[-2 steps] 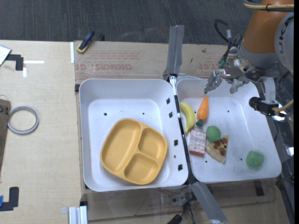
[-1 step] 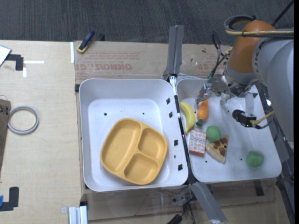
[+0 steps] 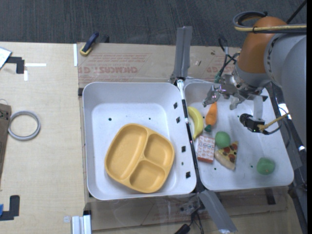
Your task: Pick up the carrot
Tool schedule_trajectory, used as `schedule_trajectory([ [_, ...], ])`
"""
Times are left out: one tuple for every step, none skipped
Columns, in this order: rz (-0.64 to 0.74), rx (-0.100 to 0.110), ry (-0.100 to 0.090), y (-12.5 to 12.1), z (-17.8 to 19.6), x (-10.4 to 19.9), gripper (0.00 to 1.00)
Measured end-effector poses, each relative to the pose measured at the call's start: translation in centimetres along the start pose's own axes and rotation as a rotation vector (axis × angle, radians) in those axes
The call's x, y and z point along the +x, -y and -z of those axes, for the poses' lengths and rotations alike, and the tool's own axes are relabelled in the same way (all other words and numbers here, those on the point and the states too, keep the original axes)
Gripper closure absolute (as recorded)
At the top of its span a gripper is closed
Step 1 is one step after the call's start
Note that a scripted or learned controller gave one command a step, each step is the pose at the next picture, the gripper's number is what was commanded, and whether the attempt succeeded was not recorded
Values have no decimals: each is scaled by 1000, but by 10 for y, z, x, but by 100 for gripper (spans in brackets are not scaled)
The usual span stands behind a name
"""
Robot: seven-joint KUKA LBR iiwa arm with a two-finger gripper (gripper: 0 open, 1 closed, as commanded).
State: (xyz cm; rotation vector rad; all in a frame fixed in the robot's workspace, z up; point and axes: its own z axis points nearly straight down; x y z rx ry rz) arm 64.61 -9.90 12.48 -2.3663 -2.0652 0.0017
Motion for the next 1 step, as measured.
schedule_trajectory([
  [-1, 0, 0, 0, 9, -1, 100],
])
